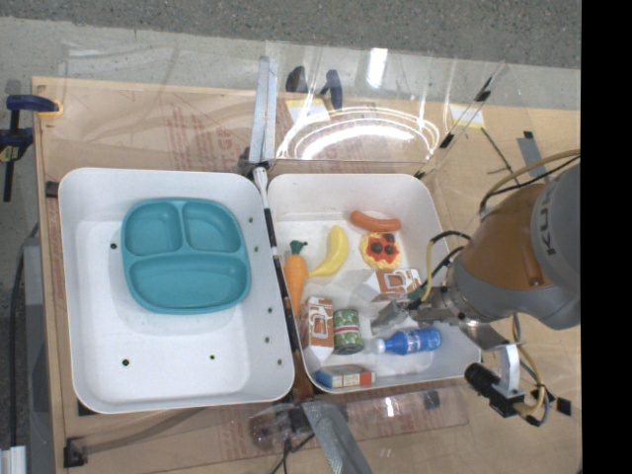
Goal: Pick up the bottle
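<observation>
The tool (400,311) is hovering low in the right bin (427,197), its grip state indiscernible, while the bottle (409,342) is lying on its side just below it, long axis running left-right, beside the green can (347,330).

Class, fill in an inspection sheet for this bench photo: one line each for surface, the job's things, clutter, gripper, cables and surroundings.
Surface: wooden bench bearing a left bin and a right bin, both white.
Job's things: blue bottle lying on its side in the right bin.
Clutter: carrot, banana, sausage, can in the right bin; teal divided plate in the left bin.
Gripper: gripper low over the right bin, just above the bottle; nothing seen held.
Cables: black wires by the arm.
Surroundings: blue clamp at the bench's left edge.
</observation>
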Motion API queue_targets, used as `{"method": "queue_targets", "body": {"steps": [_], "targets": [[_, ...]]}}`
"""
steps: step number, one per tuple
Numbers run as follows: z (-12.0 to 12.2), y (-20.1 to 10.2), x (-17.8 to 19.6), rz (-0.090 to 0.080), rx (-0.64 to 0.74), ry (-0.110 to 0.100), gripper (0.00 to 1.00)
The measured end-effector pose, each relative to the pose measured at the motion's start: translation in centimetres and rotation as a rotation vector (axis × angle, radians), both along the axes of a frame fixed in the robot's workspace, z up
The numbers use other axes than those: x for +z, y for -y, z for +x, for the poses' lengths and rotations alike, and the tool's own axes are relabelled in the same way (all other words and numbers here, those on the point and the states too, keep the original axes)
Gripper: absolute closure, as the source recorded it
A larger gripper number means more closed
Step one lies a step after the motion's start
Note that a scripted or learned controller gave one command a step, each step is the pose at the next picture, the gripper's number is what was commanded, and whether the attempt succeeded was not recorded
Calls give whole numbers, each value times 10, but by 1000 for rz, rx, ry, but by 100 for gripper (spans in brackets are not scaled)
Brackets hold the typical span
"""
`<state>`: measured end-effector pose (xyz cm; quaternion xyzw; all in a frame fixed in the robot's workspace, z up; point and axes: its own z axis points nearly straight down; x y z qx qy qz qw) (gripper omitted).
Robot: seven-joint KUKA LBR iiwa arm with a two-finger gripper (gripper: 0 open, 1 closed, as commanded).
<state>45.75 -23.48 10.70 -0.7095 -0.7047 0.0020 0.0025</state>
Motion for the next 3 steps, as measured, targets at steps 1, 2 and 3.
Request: {"method": "queue_targets", "body": {"steps": [1,2,3], "targets": [[-5,-12,-20,1,64,3,0],[-6,-11,-10,1,65,2,100],[-5,-66,60,0,-141,5,100]]}}
